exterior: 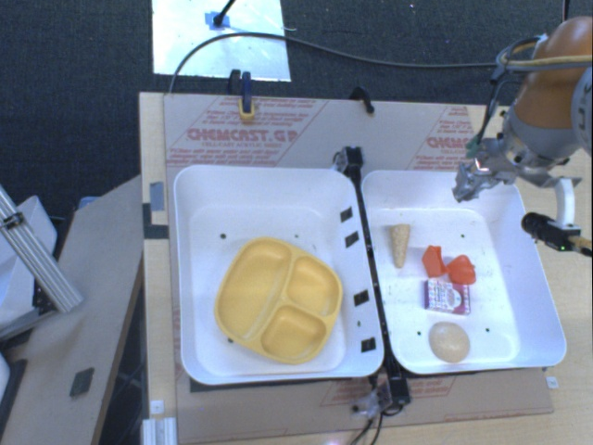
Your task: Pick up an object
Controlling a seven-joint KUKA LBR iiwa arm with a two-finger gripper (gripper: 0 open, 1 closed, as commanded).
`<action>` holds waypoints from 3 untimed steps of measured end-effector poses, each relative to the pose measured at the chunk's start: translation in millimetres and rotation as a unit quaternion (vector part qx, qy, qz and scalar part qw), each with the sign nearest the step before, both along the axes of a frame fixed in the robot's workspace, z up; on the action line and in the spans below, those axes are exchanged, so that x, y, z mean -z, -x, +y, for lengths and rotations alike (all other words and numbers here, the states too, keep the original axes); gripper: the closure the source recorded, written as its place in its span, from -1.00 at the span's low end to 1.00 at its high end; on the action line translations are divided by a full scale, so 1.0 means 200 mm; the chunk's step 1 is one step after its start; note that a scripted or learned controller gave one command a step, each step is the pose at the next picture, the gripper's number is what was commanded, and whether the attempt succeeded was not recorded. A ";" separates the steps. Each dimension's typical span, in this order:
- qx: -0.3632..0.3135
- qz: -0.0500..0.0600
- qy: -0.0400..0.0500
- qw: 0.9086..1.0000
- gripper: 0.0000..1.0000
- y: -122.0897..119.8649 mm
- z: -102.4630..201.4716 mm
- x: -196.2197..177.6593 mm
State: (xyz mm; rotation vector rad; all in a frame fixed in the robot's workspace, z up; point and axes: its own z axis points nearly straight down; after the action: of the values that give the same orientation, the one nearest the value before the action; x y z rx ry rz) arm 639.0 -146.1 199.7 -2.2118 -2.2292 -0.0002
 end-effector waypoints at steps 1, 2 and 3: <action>0.000 -0.001 -0.001 1.000 1.00 0.11 0.26 -0.07; 0.000 -0.001 0.000 1.000 1.00 0.22 0.46 -0.12; 0.000 0.001 0.000 1.000 1.00 0.36 0.70 -0.08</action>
State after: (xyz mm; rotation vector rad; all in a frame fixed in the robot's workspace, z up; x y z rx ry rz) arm 566.1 -5.2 216.5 -2.2098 -2.2291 0.0003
